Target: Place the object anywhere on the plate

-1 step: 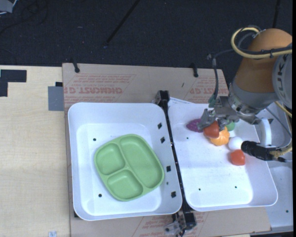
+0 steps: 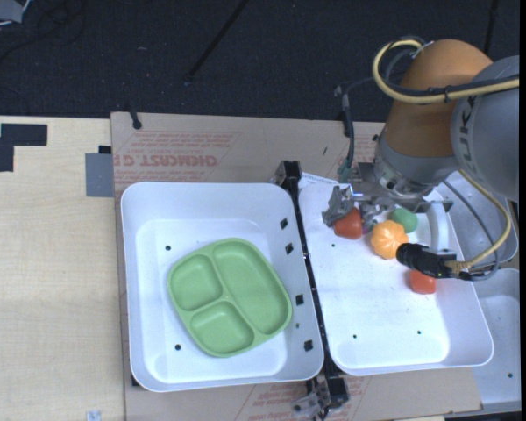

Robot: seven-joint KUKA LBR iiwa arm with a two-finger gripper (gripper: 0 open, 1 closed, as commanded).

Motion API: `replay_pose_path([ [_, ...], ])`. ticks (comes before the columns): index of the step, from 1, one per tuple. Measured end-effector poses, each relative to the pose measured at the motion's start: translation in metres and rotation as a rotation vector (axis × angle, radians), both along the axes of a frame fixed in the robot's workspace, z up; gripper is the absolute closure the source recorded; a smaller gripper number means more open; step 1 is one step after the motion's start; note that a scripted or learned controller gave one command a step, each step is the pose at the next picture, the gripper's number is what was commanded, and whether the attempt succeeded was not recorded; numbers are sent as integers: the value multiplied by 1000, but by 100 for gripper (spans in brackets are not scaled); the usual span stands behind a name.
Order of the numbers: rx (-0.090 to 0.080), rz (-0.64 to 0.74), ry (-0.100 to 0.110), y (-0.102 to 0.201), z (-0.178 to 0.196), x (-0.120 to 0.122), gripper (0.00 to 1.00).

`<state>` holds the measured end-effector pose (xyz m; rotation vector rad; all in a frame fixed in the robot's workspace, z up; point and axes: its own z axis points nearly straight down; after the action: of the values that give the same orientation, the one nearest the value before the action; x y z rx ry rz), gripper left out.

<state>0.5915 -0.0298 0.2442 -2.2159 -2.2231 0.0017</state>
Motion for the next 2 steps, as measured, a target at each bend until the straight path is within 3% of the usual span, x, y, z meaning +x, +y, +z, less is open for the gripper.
replay_pose_path([
  [2,0,1,1,94,-10,-3,100],
])
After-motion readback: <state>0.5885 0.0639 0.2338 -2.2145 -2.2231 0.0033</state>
